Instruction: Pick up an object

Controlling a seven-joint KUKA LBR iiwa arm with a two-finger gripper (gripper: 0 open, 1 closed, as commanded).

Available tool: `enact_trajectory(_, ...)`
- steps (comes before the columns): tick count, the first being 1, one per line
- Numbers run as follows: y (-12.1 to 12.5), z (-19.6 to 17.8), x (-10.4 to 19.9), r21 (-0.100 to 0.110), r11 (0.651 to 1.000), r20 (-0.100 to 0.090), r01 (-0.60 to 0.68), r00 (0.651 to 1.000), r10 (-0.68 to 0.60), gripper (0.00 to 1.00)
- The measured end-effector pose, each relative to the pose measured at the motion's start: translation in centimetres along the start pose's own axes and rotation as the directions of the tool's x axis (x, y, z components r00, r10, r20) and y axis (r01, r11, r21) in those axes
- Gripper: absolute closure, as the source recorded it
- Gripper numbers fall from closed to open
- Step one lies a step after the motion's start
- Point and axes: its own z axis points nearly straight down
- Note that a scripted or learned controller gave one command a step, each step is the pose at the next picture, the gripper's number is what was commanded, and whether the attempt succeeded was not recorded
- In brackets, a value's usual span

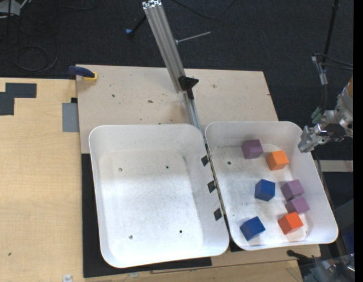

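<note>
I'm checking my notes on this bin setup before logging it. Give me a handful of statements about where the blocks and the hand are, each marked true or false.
1. All the blocks lie in the right bin. True.
2. There are three blue blocks. False: there are two, one blue block mid-bin and another blue block nearer the front.
3. The hand is at the right bin's far right rim, with no block between its fingers. True.
4. The orange block sits in the left bin. False: it is in the right bin, beside a purple block.
5. Two purple blocks lie close together near the right wall. True.
</note>
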Motion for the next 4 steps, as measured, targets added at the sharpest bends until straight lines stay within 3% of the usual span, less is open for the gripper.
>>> enact_trajectory(4,-0.4,1.8,21.4,0.008,1.000,-0.004,0.003,1.000,-0.003,1.00)
